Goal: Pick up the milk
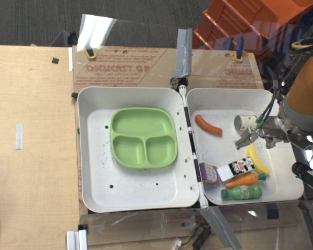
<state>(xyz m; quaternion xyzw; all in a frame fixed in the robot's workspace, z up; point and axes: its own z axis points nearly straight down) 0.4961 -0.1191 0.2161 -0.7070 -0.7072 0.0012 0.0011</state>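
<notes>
Tool (249,138) above right bin (214,100), grip state unclear; milk (240,167) lies inside.

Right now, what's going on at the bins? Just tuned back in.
The arm has reached in over the right bin, with its gripper hovering near the white cup and above the banana. Nothing shows between its fingers. The milk lies untouched toward the bin's front, beside the carrot and the green bottle, with a sausage farther back. The left bin holds a green divided plate.
</notes>
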